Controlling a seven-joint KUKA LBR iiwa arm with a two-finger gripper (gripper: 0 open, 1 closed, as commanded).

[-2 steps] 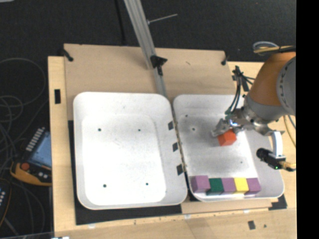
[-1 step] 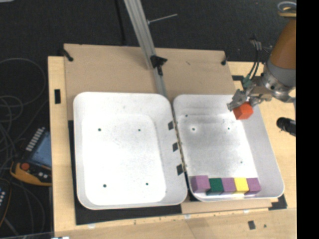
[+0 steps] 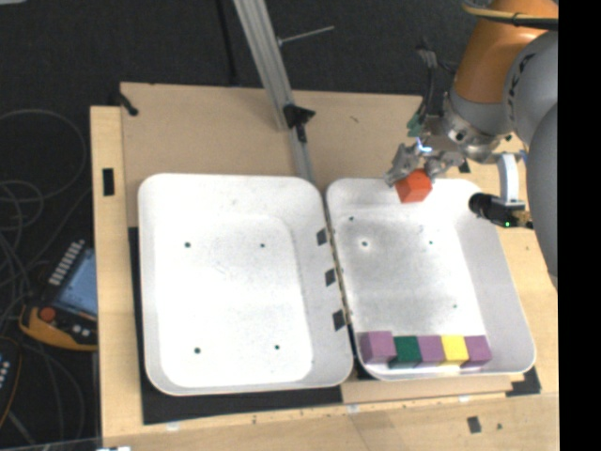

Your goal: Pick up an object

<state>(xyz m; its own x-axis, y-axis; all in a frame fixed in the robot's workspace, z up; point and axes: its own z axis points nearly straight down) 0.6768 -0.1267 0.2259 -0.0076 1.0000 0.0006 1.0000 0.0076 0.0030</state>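
My gripper (image 3: 414, 175) hangs over the far edge of the right bin (image 3: 427, 261), shut on a small orange block (image 3: 414, 187) that shows between and below its fingers. The block is lifted off the bin floor. Along the right bin's near edge lies a row of blocks: purple (image 3: 377, 346), green (image 3: 407, 349), purple (image 3: 430, 348), yellow (image 3: 454, 348) and purple (image 3: 477, 348). The arm with its orange band (image 3: 495, 40) comes in from the upper right.
The left bin (image 3: 230, 280) lies beside the right one, joined by black clips at the shared edge. A slanted metal pole (image 3: 270, 69) rises behind the bins. Cables and a handheld pendant (image 3: 66, 294) lie off the bench at left.
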